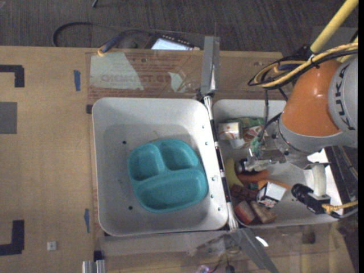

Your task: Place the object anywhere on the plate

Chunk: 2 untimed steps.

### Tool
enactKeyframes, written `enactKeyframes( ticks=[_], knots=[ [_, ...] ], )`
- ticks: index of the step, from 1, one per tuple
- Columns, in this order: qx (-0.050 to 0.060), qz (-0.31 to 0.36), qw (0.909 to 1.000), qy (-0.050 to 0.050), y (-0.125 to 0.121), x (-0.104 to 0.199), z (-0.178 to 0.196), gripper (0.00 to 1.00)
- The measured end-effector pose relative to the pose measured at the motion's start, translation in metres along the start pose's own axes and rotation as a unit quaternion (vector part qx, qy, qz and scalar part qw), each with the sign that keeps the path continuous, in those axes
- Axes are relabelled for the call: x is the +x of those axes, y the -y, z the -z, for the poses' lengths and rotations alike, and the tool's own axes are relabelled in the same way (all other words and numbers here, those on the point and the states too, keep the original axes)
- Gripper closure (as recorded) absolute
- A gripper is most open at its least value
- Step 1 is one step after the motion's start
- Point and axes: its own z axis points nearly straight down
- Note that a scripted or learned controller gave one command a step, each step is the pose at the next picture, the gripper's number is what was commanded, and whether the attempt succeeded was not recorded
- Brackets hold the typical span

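Observation:
A teal plate [167,175] with three compartments lies in the left white bin [111,124], and nothing rests on it. My gripper [257,162] hangs low over the middle of the right bin [296,219], beneath the orange wrist. It is right above an orange carrot-like piece [254,177] and a small black-and-white object [243,166]. The arm hides much of that bin, and no object can be made out in the gripper.
Several small items crowd the right bin: a white and red carton [229,129], a green packet [251,123], a yellow piece [229,169], a small white box [272,191], brown and red pieces [245,210]. A metal divider [215,152] separates the bins.

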Motion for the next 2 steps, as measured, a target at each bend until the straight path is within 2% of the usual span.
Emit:
enactKeyframes(
  ticks=[1,2],
  knots=[
    [0.001,0.084,0.9965,0.000,0.013,-0.027,0.000,1.00],
    [0.001,0.305,0.9524,0.000,0.026,0.008,0.000,1.00]
  ],
)
